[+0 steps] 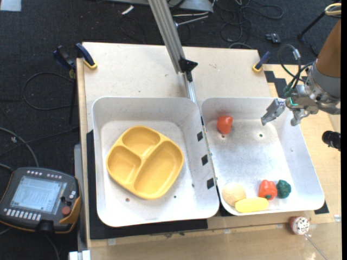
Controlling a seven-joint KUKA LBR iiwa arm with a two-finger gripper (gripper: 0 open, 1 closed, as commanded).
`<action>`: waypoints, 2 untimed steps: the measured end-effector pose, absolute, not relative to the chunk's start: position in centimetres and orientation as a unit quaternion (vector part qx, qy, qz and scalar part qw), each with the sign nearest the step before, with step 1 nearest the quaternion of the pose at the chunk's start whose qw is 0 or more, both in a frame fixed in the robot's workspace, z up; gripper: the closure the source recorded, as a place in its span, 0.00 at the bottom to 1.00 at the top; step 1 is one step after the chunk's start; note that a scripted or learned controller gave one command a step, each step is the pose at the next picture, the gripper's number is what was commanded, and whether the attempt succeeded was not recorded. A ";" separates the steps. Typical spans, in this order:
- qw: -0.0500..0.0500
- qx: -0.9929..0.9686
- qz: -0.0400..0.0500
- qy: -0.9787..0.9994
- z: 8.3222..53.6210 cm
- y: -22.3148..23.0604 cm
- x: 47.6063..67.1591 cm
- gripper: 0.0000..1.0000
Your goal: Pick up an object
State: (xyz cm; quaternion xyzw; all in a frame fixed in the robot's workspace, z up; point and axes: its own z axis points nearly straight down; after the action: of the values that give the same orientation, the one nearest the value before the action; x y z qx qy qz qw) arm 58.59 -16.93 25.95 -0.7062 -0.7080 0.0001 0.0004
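The gripper [283, 114] hung spread open and empty over the right white bin's [303, 156] far rim; descending there, it risked striking the wall, missing the small red toy [224, 124].

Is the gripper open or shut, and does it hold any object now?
Open, holding nothing. The gripper has its two fingers spread apart with bare space between them, above the right bin's far right corner.

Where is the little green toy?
The green toy sits in the right bin's near right corner, touching a red toy.
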 end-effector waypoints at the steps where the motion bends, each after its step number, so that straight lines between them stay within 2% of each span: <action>1: -0.007 -0.705 -0.003 -0.709 34.4 -20.6 66.8 0.00; 2: 0.004 -0.708 0.003 -0.707 13.2 -16.2 59.7 0.00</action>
State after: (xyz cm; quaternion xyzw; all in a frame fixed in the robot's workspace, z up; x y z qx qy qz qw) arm 59.72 -16.23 13.19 -0.7076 -0.7066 0.0025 0.0044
